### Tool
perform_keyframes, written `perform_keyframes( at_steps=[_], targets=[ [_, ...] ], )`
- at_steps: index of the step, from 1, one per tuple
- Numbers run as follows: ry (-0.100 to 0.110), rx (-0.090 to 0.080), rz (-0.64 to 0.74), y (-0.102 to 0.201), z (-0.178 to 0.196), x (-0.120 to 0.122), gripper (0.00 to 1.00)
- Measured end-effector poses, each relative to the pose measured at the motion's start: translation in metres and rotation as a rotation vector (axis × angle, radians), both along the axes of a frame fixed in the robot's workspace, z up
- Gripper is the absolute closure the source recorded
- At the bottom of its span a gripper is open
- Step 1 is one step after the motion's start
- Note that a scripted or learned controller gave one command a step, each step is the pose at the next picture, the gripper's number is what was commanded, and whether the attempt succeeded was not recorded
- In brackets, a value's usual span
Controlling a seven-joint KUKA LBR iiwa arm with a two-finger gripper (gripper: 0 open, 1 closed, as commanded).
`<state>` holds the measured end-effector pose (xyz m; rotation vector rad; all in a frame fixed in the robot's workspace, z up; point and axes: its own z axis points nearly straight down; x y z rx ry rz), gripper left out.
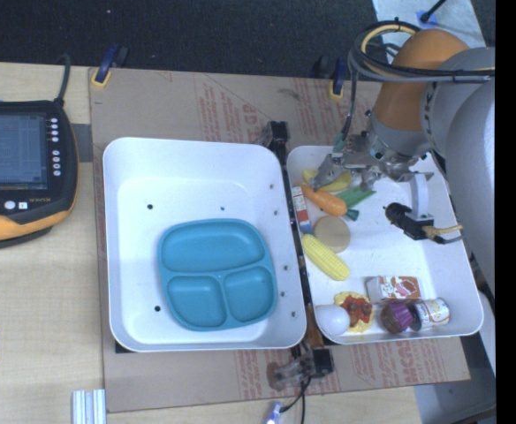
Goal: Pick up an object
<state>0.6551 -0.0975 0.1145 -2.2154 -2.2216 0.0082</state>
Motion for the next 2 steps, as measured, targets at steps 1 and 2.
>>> perform_keyframes(
  at_steps=[1, 2],
  targets=[
    [-0.011, 0.002, 0.002, -0.002, -0.0173, 0.0042, 0.0],
    [-0.015, 0.003, 0.002, -0.0118, -0.0169, 0.005, 0.0]
  ],
)
